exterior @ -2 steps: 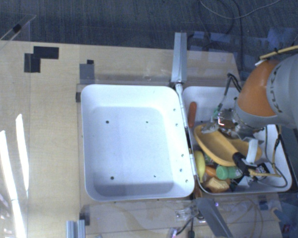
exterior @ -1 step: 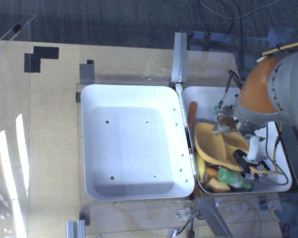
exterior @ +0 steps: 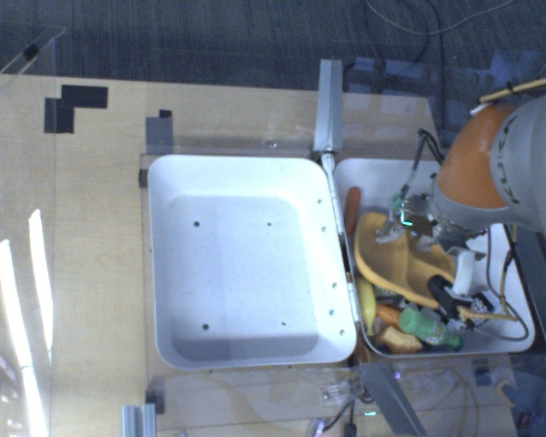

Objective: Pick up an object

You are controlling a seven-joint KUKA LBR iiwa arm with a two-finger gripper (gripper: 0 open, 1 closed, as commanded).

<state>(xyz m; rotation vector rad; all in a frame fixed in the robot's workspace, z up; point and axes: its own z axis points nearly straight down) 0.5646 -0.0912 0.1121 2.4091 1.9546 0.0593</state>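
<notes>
The gripper (exterior: 402, 228) hangs inside the right bin (exterior: 382, 167), over the far part of a big yellow object (exterior: 396, 262). Whether the gripper is open or closed I cannot tell, and nothing can be seen held in it.

The yellow object lies in the middle of this bin. Its long axis goes at a slant, from the far-left part of the bin toward the near-right part.

Along the left wall lie a red-brown sausage shape (exterior: 351, 208), lengthwise to the wall, and nearer to the front a yellow banana (exterior: 367, 304), also lengthwise. At the near edge crowd a small orange piece (exterior: 388, 315), a green bottle (exterior: 429, 327) lying on its side, and a brown piece (exterior: 400, 340) in the near-left corner. They touch the yellow object's near edge.

The left bin (exterior: 237, 244) stands just beside it on the bench (exterior: 73, 244).
</notes>
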